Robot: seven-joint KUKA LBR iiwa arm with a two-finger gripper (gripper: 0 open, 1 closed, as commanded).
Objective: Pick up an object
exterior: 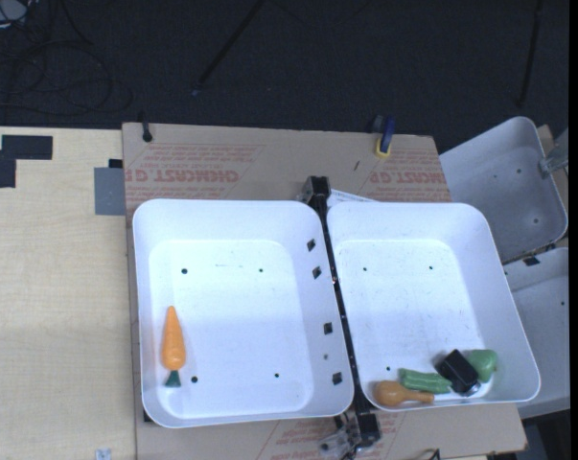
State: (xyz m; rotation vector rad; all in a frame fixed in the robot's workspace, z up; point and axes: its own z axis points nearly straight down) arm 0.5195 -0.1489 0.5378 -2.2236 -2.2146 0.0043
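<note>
Two shallow white bins side by side on a cardboard-covered counter (269, 161), seen from above. Nothing lifted yet: every object at rest on a bin floor, the whole pick left to do. In the left bin (226, 220), a toy carrot (173, 340) alone near the front-left corner, green tip toward the front wall, close beside the left wall but with bare floor wide open to its right. In the right bin (413, 223), a tight cluster along the front wall: an orange pear-shaped toy (401, 394), a green pod-like piece (423, 381), a black block (457, 371) and a rounded green item (482, 361), touching or overlapping, hard against the rim. State of the jaws: cannot tell. Judged easiest target: the carrot, standing apart; the cluster crowded, hemmed in by the wall.
</note>
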